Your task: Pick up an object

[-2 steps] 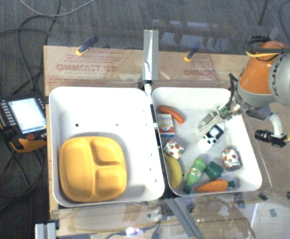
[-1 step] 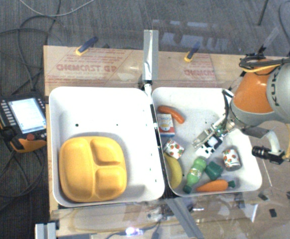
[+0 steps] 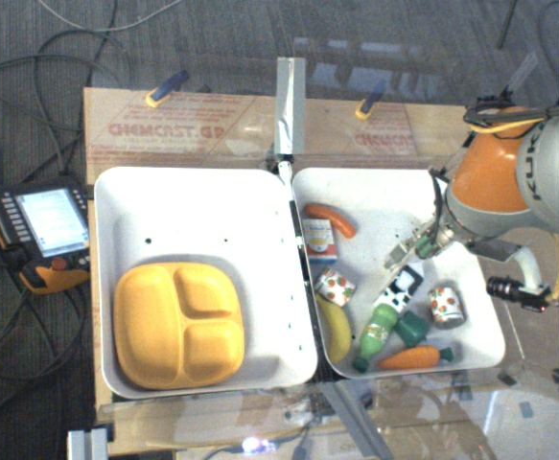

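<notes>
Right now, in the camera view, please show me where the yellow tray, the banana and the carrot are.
yellow tray (image 3: 179,326): camera view, on the middle ridge between its compartments.
banana (image 3: 336,327): camera view, on the middle of its curved body.
carrot (image 3: 409,358): camera view, on the middle of its orange body.

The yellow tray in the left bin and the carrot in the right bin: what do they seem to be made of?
The yellow tray looks like moulded plastic with a matte finish: one even colour, rounded edges, three pressed compartments, soft shading and no sharp glare. The carrot is probably a plastic toy: smooth, uniformly orange, with a plain green tip. Its small size in the view leaves this uncertain.
</notes>
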Robot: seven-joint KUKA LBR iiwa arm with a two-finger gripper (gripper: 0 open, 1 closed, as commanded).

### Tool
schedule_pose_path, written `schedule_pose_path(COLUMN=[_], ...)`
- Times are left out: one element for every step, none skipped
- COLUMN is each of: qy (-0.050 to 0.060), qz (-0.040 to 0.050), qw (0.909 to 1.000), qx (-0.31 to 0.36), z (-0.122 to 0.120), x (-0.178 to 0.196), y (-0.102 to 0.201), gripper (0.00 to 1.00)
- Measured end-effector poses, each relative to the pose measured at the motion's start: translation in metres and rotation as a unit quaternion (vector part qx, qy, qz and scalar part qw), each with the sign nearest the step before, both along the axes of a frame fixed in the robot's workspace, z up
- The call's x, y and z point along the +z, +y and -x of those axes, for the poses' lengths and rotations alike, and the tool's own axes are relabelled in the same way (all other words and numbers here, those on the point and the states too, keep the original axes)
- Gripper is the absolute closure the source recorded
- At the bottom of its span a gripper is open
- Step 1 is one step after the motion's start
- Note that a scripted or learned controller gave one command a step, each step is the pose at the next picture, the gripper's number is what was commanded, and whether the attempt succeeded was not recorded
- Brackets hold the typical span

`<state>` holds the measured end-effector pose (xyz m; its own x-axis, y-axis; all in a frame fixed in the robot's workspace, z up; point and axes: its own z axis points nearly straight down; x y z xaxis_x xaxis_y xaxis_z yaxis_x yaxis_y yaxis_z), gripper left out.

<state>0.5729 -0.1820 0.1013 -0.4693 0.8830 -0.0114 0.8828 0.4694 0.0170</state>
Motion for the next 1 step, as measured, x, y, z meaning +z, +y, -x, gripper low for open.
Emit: schedule_pose_path(qy=[0.0], qz=[0.0004], qw=[1.0], qx=[0.0], z=[0.0002], x=[0.0], y=[-0.0003], gripper=[0.0])
